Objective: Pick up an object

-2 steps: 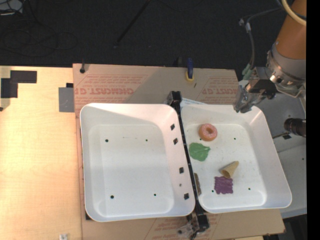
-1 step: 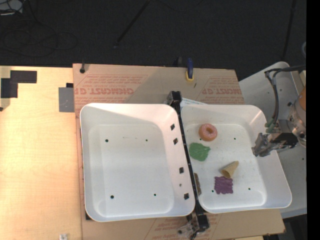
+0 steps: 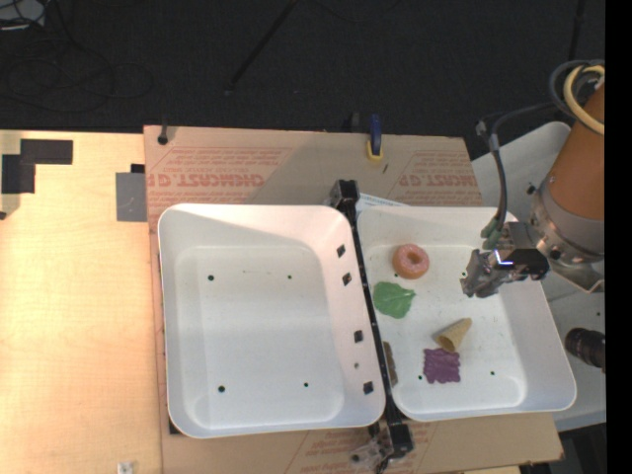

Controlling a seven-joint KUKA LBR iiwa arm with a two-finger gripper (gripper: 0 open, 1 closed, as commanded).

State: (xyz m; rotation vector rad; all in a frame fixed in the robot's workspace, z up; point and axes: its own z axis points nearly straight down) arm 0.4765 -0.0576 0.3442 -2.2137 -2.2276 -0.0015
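The gripper (image 3: 481, 279) hangs low over the right bin (image 3: 533, 383), right of the pink doughnut (image 3: 411, 261); its opening cannot be made out, and nothing shows in its grasp.

My arm (image 3: 581, 181) comes in at the right edge of the frame as a broad, rounded orange band, with a pale ring curving above it at the upper right. Below the orange sits a grey collar of lighter metal. A black cable (image 3: 499, 176) loops out from beside the orange band and runs down to my gripper (image 3: 481, 282), a small dark grey block of metal with a green spot on its top and a bright white-blue glint on its side.
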